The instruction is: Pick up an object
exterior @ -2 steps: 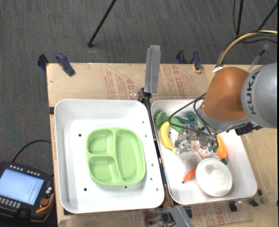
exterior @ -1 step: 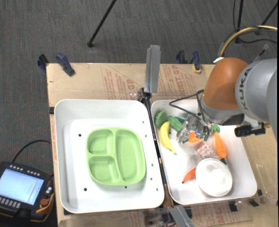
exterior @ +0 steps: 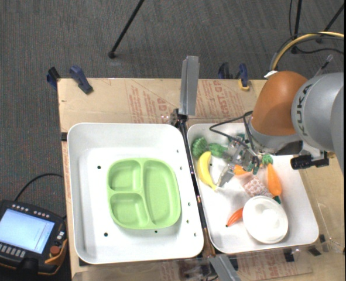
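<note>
On bench (exterior: 126,101), two shallow white bins side by side, clamped plywood beneath; blue clamps at the far edge presumably there to keep the board from shifting.

Left bin (exterior: 85,145), at 9 o'clock from centre: one green divided tray (exterior: 144,193) lying flat mid-bin, three compartments, nothing in them. Likely the drop-off side, hence kept bare.

Right bin (exterior: 304,206), at 3 o'clock: all loose objects crowded here, presumably the picking stock. Arm (exterior: 322,107) entering from 3 o'clock, orange band above the wrist, bent down over the bin's far half.

White bowl (exterior: 266,218) at 5 o'clock of this bin, upright, largest item. Banana (exterior: 205,168) at 9 o'clock, near the wall shared with the other bin, lying lengthwise. Green leafy toy vegetable (exterior: 200,144) at 11 o'clock, just beyond the banana. Orange carrot (exterior: 273,179) at 2 o'clock of the bowl; pinkish textured piece (exterior: 254,187) just beside it; small orange-red pepper-like piece (exterior: 235,216) touching the bowl's 9 o'clock rim.

Gripper (exterior: 228,170) low in the bin, between banana and carrot, fingers pointing toward 7 o'clock. Fingers apparently spread a little, nothing seen between them; no object held. Nearest candidates: banana just at its 9 o'clock, a small orange piece (exterior: 241,170) at its 3 o'clock. Judged: descent or approach phase, grasp not yet made. Clutter around the wrist a risk of nudging neighbours.
</note>
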Controlling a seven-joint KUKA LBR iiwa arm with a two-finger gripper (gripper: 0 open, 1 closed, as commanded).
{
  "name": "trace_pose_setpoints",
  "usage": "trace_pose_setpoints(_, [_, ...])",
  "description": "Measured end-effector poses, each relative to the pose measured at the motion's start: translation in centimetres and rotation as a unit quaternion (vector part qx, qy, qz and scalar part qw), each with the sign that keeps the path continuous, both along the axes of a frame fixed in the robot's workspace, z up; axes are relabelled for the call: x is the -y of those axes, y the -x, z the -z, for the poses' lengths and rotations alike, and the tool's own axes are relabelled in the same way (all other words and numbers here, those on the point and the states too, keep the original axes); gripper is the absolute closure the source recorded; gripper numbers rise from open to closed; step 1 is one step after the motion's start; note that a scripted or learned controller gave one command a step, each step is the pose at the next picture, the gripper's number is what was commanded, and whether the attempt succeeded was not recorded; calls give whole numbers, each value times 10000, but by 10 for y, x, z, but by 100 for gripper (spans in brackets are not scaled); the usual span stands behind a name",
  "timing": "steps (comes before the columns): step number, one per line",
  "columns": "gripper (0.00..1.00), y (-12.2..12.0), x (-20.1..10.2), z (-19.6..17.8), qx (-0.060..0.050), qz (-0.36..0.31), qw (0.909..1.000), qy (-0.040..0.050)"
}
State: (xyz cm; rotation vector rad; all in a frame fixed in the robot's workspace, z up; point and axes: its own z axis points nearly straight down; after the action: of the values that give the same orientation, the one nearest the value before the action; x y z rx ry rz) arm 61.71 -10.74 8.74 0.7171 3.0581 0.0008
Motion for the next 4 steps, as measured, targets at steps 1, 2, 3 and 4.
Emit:
trace_pose_setpoints(1, [0,35,-5,0,-8,240,9997,1])
trace_pose_setpoints(2, [0,143,-7,2,-33,36,10000,-7])
trace_pose_setpoints(3, [0,142,-24,1,-26,-559,9984,-9])
trace_pose_setpoints(4, [0,142,-24,1,-18,122,9999,-7])
